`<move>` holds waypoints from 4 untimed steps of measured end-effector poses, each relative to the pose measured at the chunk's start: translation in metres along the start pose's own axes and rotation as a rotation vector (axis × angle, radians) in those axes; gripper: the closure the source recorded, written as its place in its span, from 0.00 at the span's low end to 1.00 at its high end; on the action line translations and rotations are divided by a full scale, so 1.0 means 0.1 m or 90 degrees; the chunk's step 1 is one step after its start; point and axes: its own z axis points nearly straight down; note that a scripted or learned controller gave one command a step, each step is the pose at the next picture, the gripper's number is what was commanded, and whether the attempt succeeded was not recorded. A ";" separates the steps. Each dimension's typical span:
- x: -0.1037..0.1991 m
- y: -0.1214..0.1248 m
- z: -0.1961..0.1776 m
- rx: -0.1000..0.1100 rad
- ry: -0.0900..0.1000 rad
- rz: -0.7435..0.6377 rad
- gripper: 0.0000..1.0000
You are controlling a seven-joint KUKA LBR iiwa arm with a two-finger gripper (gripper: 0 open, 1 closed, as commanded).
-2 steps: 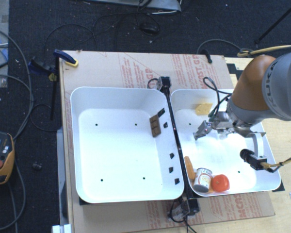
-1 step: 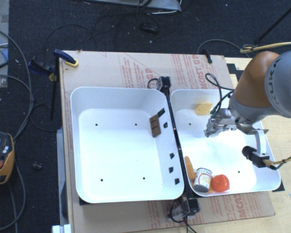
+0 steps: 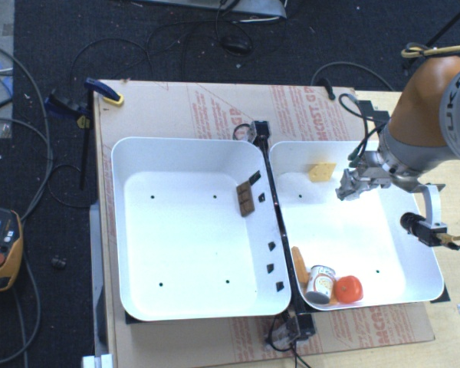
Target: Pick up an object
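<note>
My gripper [image 3: 352,185] hangs over the back part of the right bin [image 3: 383,236], just right of a pale yellow wedge [image 3: 322,172] that lies near the bin's back wall. Nothing visible is held in it. In the front left corner of that bin lie an orange carrot [image 3: 300,265], a small tin can [image 3: 320,282] on its side and a red tomato [image 3: 349,288], close together. A brown chocolate bar [image 3: 246,199] leans against the right wall of the left bin [image 3: 176,236].
The arm's orange-banded wrist [image 3: 429,106] reaches in over the right bin's back right corner. A black divider strip [image 3: 274,221] runs between the bins. Cables and a blue-and-yellow clamp [image 3: 103,92] lie beyond the bench's back left edge.
</note>
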 end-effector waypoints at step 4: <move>1.03 -0.25 -0.83 0.003 0.001 -0.003 1.00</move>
